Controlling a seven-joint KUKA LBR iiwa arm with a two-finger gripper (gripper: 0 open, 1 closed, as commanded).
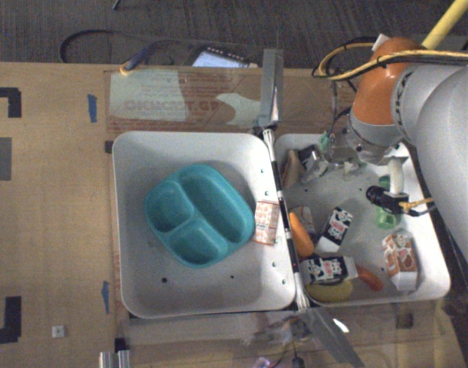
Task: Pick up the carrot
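Carrot (300, 234) is in the right bin (433, 271), lying along its left wall, pointing roughly up-down in frame, just beside the divider btw the two bins. Probably ended up there bc loose stuff slides to the walls, which makes it an awkward grab imo: the wall blocks one side.

The claw (324, 159) is over the top-left part of that same bin, above the carrot in the frame and apart from it, nothing visibly between its fingers. Can't tell whether the jaws are apart or together, too blurry and the wrist hides most of it.

Clutter around the carrot: a black-and-white milk carton (336, 229) just to its right, another cow-print carton (328, 268) below it, w/ a yellow banana-ish thing (330, 290) touching that one. An orange juice box (400, 256) sits further right (well apart, no issue).

Left bin (134, 175) has a teal divided plate (199, 215) and a small snack box (266, 223) leaning at its right wall, so basically across the divider from the carrot.

My guess: claw needs to move toward the bottom of frame and line up along the wall, then come down w/o clipping the first carton.
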